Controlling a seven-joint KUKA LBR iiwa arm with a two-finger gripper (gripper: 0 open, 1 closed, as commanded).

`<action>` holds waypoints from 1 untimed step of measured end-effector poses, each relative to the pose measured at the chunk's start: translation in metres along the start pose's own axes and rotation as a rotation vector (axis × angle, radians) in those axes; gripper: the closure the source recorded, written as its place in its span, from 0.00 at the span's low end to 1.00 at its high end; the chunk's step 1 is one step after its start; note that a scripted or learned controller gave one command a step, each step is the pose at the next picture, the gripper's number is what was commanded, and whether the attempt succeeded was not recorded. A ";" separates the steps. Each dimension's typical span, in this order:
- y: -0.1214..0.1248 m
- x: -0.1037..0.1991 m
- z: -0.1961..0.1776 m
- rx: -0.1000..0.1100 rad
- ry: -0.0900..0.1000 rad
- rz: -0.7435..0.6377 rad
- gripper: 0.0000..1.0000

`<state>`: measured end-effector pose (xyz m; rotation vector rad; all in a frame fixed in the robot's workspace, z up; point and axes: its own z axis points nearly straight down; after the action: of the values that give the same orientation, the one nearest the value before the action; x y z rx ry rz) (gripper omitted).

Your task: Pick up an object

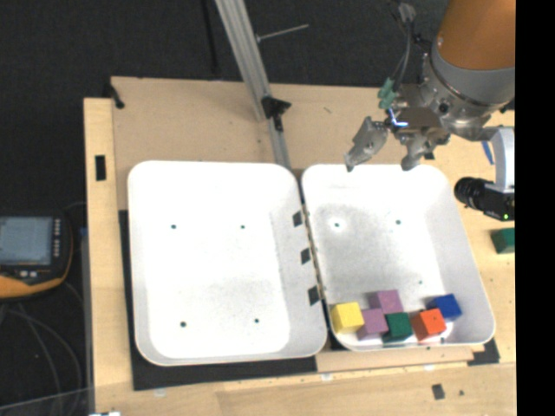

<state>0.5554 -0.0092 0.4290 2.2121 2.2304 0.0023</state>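
Note:
My gripper (378, 159) hangs over the far edge of the right bin (390, 232), its two fingers spread apart with nothing between them. Several small blocks lie huddled at the near edge of that bin: a yellow block (348, 315), two purple blocks (386, 301) (374, 321), a green block (398, 326), an orange block (430, 323) and a blue block (447, 306). The gripper is well away from them, toward the far side.
The left bin (217, 258) sits beside the right one, joined by black clips (305, 256). A slanted metal rail (251, 59) crosses behind the bins. A small green thing (504, 241) rests on the bench at the right.

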 end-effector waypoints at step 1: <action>-0.018 -0.116 -0.092 -0.008 -0.007 0.016 0.00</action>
<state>0.5380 -0.1255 0.5208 2.2220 2.2056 0.0042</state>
